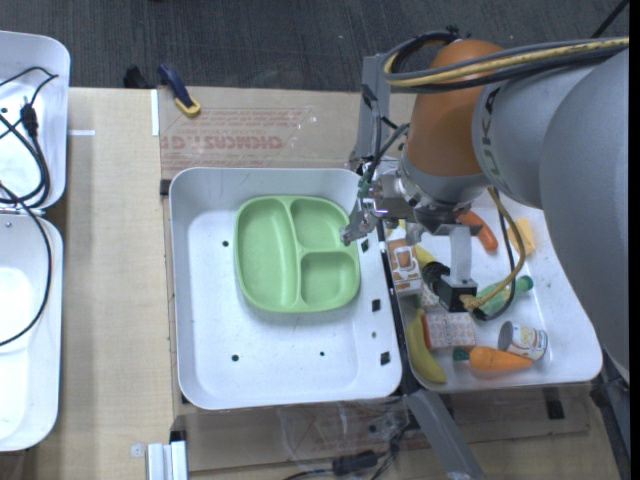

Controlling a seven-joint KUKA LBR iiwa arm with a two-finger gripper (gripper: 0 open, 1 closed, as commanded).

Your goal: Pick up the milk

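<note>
A tan counter (110,268) carries two white bins side by side, with dark carpet (280,18) beyond it. The left bin (200,348) holds a green divided plate (297,253). The right bin (570,298) holds a banana (424,353), a carrot (497,361) and a small can (524,340). The milk (404,264), a small carton, stands at that bin's left wall, right under the tool (405,230); whether the tool grips it I cannot tell
</note>
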